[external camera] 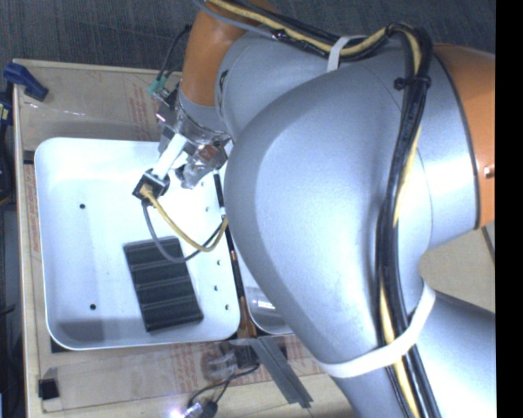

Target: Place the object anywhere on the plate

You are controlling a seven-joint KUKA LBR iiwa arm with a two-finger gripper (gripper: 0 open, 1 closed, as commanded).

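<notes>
Tool [161, 179] hangs over the left white bin [61, 233], just above the dark ribbed object [163, 284] on the bin floor; I cannot tell its state. I see no plate, so a blind grasp may miss.

The left bin [61, 233] offers open white floor along its far and left sides. A dark ribbed slab [161, 284] lies toward its near right corner, and a yellow cable [187, 238] loops just above it. The arm [331, 190] (bulky, grey) covers nearly all of the right bin [266, 316], blocking any way in from above.
</notes>
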